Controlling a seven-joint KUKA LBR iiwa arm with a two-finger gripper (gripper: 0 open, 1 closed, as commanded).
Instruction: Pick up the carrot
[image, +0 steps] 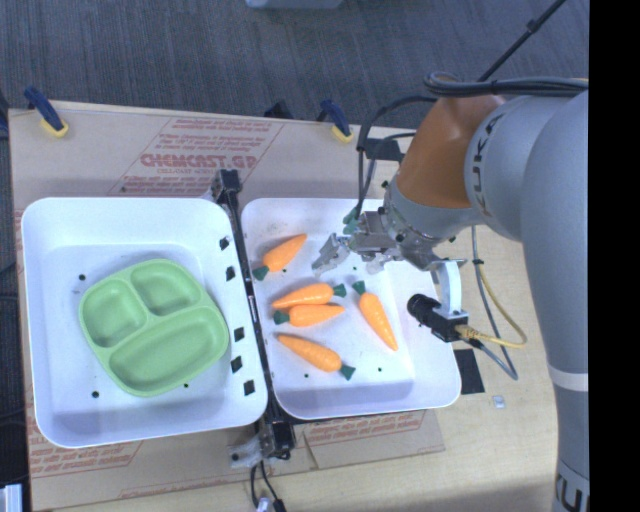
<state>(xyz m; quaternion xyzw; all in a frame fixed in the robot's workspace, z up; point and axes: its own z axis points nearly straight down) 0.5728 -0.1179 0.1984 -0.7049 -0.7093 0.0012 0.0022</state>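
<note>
Several orange carrots with green tops lie in the right bin (430, 385). One carrot (283, 252) lies at the upper left. Two carrots (305, 295) (314, 315) lie side by side in the middle. Another carrot (377, 318) lies slanted at the right, and one carrot (315, 353) lies near the front. My gripper (335, 252) hangs over the bin's upper middle, just right of the upper left carrot and above the middle pair. Its fingers stand open with nothing between them.
A green divided plate (155, 325) lies in the left bin (45, 300). A black divider (243, 290) separates the two bins. The arm's grey and orange body (470, 150) covers the right bin's far right corner. Cables (495, 330) hang beside the bin's right wall.
</note>
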